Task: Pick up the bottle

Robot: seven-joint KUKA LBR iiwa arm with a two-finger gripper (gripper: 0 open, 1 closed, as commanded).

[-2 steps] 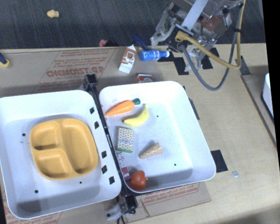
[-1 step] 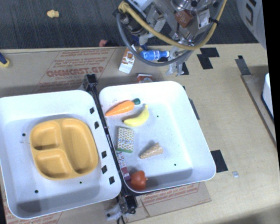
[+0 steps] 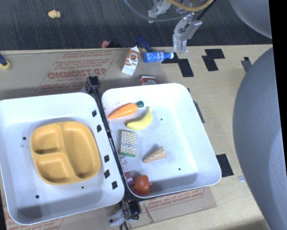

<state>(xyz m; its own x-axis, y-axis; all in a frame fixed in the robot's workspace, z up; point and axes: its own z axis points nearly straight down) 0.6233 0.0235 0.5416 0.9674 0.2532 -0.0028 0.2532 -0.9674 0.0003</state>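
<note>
The bottle [image 3: 155, 57] is small and blue with a pale neck. It lies on its side on the cardboard-covered bench, just beyond the far rim of the right bin [image 3: 200, 131], with the neck pointing right. My gripper [image 3: 180, 42] hangs above the bench at the top of the view, a short way right of the bottle's neck and slightly beyond it. Nothing shows between its tips. The grey arm [image 3: 268, 139] fills the right side of the view.
A small carton [image 3: 130, 61] lies just left of the bottle. The right bin holds a carrot [image 3: 124, 110], a banana [image 3: 140, 120], a patterned box [image 3: 128, 142], a bread wedge [image 3: 154, 155] and a red tomato [image 3: 141, 184]. A yellow divided plate [image 3: 64, 151] sits in the left bin [image 3: 4, 152].
</note>
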